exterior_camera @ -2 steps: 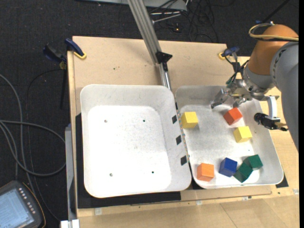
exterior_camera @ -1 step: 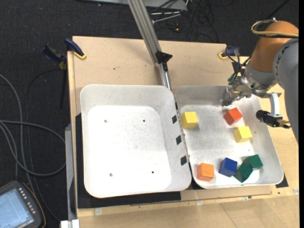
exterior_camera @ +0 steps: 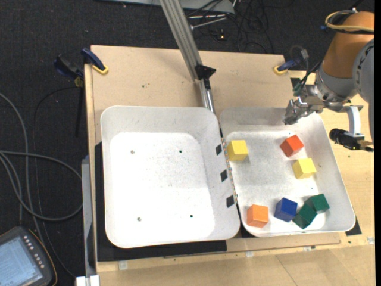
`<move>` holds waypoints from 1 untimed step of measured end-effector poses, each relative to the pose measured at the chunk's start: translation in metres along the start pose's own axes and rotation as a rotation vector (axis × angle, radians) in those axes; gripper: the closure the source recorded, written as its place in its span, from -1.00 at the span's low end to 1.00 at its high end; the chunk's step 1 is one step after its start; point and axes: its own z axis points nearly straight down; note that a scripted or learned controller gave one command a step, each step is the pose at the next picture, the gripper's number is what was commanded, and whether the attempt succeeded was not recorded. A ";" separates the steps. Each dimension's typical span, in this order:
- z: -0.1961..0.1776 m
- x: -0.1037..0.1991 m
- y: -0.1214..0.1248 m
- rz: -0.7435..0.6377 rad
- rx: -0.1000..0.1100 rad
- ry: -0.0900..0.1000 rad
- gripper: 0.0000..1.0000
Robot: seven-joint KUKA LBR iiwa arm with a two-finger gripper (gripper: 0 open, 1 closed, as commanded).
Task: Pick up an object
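While blocks crowd the right bin (exterior_camera: 333, 159), its upper left floor lies open.
Gripper (exterior_camera: 292, 117) over the far rim, near the red block (exterior_camera: 292, 146); finger spread and grasp: cannot tell.

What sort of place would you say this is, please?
Probably a robotics lab: a clamped wooden bench bears two white bins, one holding coloured blocks, with the arm's gripper above it and cables on the floor.
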 end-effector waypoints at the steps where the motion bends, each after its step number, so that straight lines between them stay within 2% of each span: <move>1: -0.064 -0.001 -0.003 0.002 -0.001 -0.001 1.00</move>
